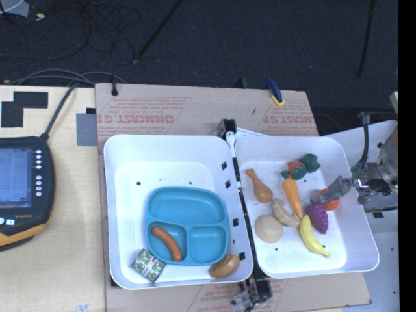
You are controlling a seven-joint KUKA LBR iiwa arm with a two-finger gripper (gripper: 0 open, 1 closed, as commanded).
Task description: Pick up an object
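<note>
Bins (123, 168) glossy white plastic; blue tray (188, 203) smooth plastic; cardboard (195, 109) matt.

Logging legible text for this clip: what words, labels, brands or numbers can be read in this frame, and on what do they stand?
Cardboard sheet under the bins, left red print: upside down, too blurred to read with certainty.
Cardboard sheet, right red print: same print, cut off by the bin, not readable.
Cardboard, near edge: red lettering, too small to read.
Handheld pendant: screen content blurred, unreadable.
Small green packet: pattern visible, no legible text.
</note>
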